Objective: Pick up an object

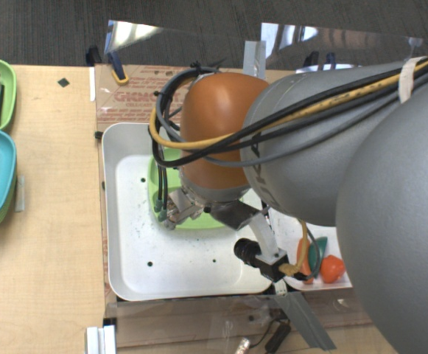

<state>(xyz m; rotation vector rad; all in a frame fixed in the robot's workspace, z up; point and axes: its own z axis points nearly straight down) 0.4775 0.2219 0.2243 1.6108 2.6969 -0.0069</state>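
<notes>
Claw (171,214) down on flat lime-green plastic piece (199,220) in shallow white bin (125,198) (open or closed? can't tell). Probably too flat underneath, could easily slip.

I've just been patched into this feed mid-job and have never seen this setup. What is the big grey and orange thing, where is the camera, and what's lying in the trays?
The big grey shape is a robot arm reaching in from the right; the orange dome is a band just above its wrist, with cables looped over it. The one camera sits above the bench and looks down at a slant, so the arm hides much of the scene.

Below the wrist is the gripper, low over a light green object in the left white bin. The arm blocks the view, so I cannot tell whether anything is held.

By the arm's lower edge on the right lie a small orange object and a teal one. At the bench's far left stand a green tray and a blue tray.
</notes>
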